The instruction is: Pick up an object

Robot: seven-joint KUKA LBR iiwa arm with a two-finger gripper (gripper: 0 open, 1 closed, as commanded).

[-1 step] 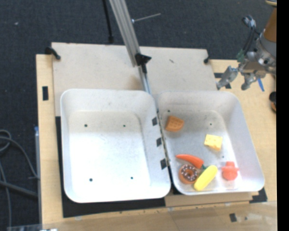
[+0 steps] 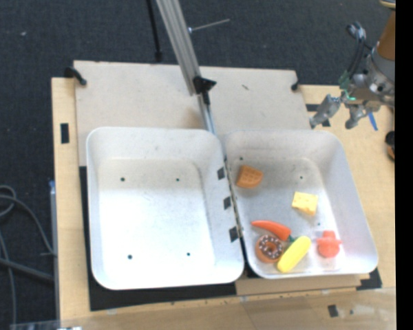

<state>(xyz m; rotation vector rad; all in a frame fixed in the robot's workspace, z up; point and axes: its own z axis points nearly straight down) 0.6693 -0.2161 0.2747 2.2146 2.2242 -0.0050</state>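
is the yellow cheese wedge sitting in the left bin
No, the yellow cheese wedge lies in the right bin, above the yellow corn.

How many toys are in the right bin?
6, all in the right bin: a waffle near the top left, cheese in the middle, and along the bottom a carrot, donut, banana and small red toy. None looks hidden.

The arm (image 2: 384, 43) is cut off by the frame at two o'clock, leaving just its wrist and gripper (image 2: 339, 114). The small red piece (image 2: 328, 244) at five o'clock is too blurred to identify.
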